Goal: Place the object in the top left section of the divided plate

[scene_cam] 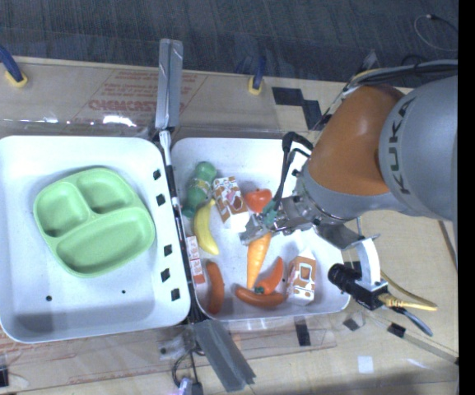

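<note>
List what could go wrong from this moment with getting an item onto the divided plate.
1. The gripper sits in a crowded pile: orange toy carrot, yellow toy banana and small printed carton lie close together, so it may catch the wrong item or two.
2. The green divided plastic plate lies in the other bin, so the carry could drop things.

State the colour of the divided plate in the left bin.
Light green, plain with no pattern: the divided plastic plate shows clearly in the camera view, lying in the left white bin.

The grey arm (pixel 402 155) covers the right bin's (pixel 245 148) far right side. The hand's (pixel 263 225) fingers blur against the toy carrot (pixel 256 257), their stance unreadable.
</note>
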Controlling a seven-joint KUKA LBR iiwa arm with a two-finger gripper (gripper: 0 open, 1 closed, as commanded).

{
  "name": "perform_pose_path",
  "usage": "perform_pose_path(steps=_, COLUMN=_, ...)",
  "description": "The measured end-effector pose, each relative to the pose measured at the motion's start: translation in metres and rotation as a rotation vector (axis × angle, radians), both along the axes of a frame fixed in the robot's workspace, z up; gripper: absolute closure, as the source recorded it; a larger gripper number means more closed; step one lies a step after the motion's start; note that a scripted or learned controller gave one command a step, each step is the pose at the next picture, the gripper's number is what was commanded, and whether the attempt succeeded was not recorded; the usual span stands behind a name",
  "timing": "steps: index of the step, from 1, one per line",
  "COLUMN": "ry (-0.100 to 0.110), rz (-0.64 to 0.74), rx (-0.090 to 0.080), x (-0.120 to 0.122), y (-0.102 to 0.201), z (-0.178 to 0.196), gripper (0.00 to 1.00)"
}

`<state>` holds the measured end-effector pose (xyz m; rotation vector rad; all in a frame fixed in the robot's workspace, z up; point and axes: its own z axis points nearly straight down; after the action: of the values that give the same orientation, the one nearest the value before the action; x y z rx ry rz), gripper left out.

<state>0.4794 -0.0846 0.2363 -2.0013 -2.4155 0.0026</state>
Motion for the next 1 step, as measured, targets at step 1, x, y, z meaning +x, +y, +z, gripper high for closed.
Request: perform_pose_path(steps=1, ry=-0.001, rz=0.073, rx=-0.002, x=0.0478, y=0.0798, z=-0.037, gripper=1.0)
